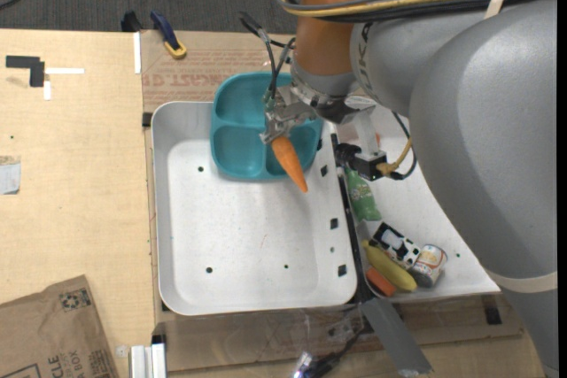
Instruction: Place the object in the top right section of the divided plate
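Camera view: the gripper [276, 127] hangs over the right half of the teal divided plate [232, 106], which sits in the far part of the left white bin [177, 217]. A toy carrot [289, 160] is pinched at its thick end between the fingers; its body shows directly below the fingertips, so the hold is judged real. The carrot's long axis runs from the gripper down and toward the view's lower right, with the pointed tip over the plate's near right rim, beside the divider between the bins. Whether the tip rests on that rim or hangs clear of it cannot be told. The deciding relation: the top right section of the plate lies toward the far edge of the bin from the carrot, partly hidden under the wrist, while the carrot's length at present spans the lower right section and its rim. In judgement, release here would risk the carrot tipping over the rim into the bin; the load needs shifting toward the far side first. The right white bin [443, 230] holds a banana [391, 268], a small can [430, 264] and a green packet [361, 195], all well apart from the plate.
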